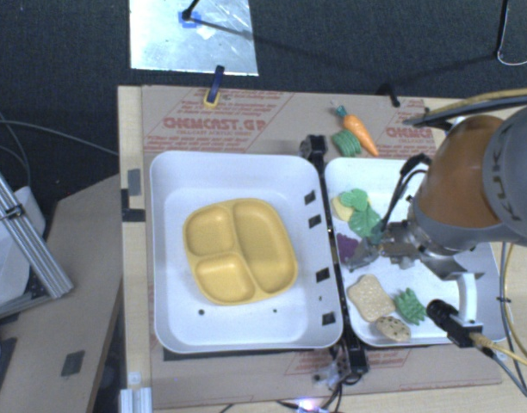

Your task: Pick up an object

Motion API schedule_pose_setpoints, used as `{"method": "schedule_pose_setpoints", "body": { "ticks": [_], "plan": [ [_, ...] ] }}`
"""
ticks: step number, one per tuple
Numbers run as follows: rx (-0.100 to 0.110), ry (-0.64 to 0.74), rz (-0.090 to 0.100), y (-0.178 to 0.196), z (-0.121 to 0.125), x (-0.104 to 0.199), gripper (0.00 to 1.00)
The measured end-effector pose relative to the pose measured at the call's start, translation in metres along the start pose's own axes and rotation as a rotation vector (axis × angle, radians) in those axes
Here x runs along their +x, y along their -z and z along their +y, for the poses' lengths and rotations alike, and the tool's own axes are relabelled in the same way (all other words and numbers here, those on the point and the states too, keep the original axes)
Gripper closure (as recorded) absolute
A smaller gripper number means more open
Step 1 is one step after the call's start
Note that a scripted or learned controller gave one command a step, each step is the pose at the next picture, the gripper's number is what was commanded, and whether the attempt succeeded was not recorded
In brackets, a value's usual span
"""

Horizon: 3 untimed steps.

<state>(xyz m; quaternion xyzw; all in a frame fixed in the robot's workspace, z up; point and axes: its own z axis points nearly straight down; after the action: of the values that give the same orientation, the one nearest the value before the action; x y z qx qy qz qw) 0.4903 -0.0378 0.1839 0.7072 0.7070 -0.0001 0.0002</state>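
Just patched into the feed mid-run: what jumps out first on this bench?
The yellow divided plate sits alone in the left bin. The grey-and-orange arm reaches in from the right over the right bin, hanging above a cluster of toy food: green leafy pieces, bread slice, cookie. A toy carrot lies outside the bins, on the cardboard behind.

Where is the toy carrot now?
The carrot lies on the cardboard behind the right bin, outside it, near its far left corner.
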Motion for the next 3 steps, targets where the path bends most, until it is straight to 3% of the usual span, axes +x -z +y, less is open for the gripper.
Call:
{"method": "schedule_pose_setpoints", "body": {
  "ticks": [1, 2, 3],
  "plan": [
    [-0.019, 0.009, 0.002, 0.154, 0.001, 0.017, 0.0],
    [-0.022, 0.009, 0.004, 0.36, -0.003, 0.064, 0.0],
    [-0.007, 0.012, 0.001, 0.363, -0.003, 0.063, 1.0]
  ]
}}
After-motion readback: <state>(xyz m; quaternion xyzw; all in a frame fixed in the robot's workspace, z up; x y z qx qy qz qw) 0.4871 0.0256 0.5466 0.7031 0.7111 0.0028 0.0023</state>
